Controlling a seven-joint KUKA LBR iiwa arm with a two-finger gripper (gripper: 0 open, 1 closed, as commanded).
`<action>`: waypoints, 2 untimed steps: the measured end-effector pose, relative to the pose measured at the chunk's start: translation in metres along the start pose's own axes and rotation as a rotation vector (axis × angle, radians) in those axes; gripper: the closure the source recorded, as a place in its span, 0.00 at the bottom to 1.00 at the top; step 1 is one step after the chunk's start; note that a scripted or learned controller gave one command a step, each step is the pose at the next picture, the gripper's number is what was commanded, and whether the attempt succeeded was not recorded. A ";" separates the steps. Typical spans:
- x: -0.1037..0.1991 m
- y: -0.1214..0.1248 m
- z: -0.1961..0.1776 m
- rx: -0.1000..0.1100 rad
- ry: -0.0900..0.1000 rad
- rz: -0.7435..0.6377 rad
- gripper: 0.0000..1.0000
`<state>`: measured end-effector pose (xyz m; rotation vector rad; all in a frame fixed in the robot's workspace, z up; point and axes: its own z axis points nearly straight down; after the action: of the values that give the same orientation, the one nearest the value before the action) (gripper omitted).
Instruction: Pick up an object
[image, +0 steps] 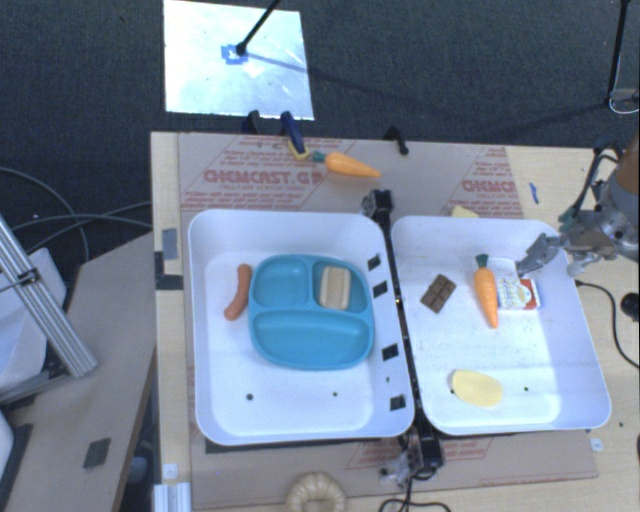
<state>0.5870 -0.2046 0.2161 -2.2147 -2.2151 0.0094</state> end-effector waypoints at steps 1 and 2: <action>0.001 0.003 -0.008 -0.012 -0.003 -0.003 0.00; 0.009 0.005 0.039 -0.009 -0.002 -0.005 0.00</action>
<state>0.5911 -0.1952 0.1775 -2.2144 -2.2265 0.0011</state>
